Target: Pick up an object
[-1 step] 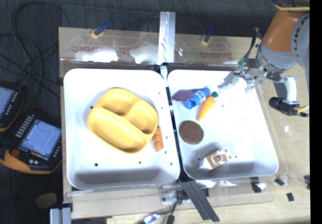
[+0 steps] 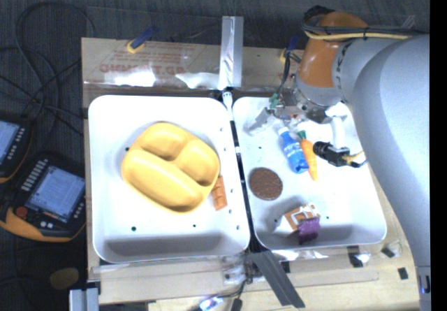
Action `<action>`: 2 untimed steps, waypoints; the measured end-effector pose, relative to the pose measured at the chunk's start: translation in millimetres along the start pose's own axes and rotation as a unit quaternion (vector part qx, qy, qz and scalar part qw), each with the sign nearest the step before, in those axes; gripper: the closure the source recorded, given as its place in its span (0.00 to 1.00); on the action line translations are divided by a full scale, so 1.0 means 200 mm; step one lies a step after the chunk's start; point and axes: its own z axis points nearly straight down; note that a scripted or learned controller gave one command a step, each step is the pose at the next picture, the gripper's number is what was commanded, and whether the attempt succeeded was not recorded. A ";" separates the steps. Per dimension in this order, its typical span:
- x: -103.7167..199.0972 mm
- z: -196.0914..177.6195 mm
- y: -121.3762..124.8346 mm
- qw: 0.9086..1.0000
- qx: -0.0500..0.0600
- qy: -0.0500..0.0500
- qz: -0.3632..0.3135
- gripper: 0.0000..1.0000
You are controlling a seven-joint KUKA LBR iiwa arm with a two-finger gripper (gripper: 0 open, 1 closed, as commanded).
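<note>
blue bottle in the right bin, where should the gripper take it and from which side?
Probably across the middle of the blue bottle, coming straight down. It lies flat, its long axis roughly along the bin's depth, so the fingers would close across its narrow width. Caution: the orange carrot lies right beside it on the arm's side, leaving little finger room there.

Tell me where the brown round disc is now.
The brown disc lies in the right bin, near its left wall, below the blue bottle.
</note>
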 end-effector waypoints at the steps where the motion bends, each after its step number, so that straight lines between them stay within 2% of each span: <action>1: 0.00 -0.04 0.00 1.000 0.001 -0.002 -0.002 1.00; 2: 0.27 -0.49 0.02 1.000 0.005 0.002 -0.005 1.00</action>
